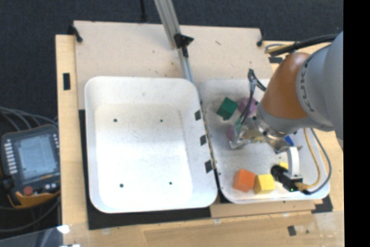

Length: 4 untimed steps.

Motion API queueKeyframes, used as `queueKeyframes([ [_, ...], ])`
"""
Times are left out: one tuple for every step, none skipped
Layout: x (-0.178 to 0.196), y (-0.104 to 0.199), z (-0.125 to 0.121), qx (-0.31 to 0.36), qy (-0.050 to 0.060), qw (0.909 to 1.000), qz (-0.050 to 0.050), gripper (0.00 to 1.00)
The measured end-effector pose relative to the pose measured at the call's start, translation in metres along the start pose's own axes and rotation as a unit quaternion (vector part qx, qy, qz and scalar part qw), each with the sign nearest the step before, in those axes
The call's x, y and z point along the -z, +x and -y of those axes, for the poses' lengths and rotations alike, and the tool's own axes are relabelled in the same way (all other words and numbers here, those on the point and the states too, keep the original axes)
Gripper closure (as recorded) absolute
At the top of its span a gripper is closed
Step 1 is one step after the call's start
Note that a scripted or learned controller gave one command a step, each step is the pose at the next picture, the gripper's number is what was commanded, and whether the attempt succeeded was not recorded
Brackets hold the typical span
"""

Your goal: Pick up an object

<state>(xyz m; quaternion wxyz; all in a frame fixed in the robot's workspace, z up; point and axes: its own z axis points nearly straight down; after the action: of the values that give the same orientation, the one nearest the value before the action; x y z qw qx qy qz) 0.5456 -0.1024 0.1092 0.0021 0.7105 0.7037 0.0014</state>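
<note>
My gripper [236,139] reaches down into the right bin [222,182], near its middle left, under the grey arm and orange band. A green block [227,108] lies just above it. A purple object [250,106] sits to the right of the green block, partly hidden by the wrist. Near the bin's front edge lie an orange block [244,180] and a yellow block [265,183], side by side. A blue piece [291,139] peeks out beside the wrist. The fingertips are too small and dim to read.
The left bin [144,142] stands beside the right one, sharing a divider with black clips [203,139]. A slanted metal pole [165,3] rises from behind the bins. A teach pendant [32,162] lies off the bench at left. Cables trail along the right bin's right side.
</note>
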Motion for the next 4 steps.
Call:
queueKeyframes([
  [0.064, -0.006, -0.002, 0.004, -0.001, 1.0, 0.0, 1.0],
  [0.114, -0.007, -0.005, 0.006, -0.001, 1.0, 0.0, 1.0],
  [0.12, 0.035, -0.016, 0.008, 0.001, 1.0, -0.001, 1.0],
  [0.127, 0.087, -0.018, 0.009, 0.001, 1.0, -0.001, 1.0],
])
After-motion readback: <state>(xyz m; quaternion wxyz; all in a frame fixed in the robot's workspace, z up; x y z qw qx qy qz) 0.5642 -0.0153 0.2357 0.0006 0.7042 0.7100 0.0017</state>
